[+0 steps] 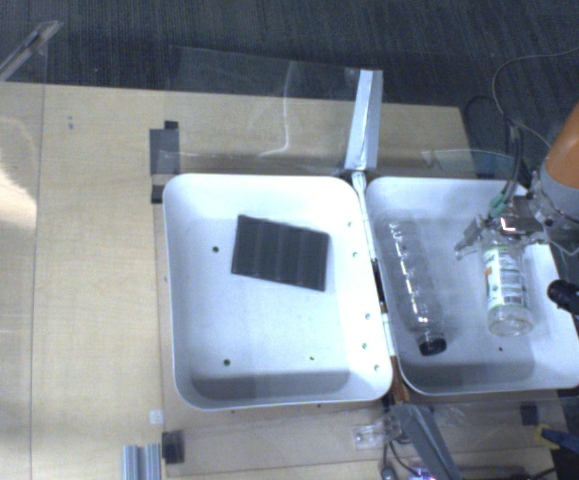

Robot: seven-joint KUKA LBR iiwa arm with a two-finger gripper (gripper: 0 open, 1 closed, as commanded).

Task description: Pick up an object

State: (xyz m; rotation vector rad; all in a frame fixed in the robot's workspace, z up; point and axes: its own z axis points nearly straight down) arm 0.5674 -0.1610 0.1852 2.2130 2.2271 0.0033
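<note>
Clear labelled bottle (506, 286) lies beneath gripper (506, 226).

A robotics lab: wooden bench (89, 268), two white bins (184, 218), clear guard panels (239, 103).

The pale wooden bench (79, 298) is looking matt and smooth. Two shallow white plastic bins (184, 268) are showing a soft sheen. The dark ribbed rectangular pad (280, 253) is appearing matt; both clear plastic bottles (506, 286) are glinting glossy.
</note>
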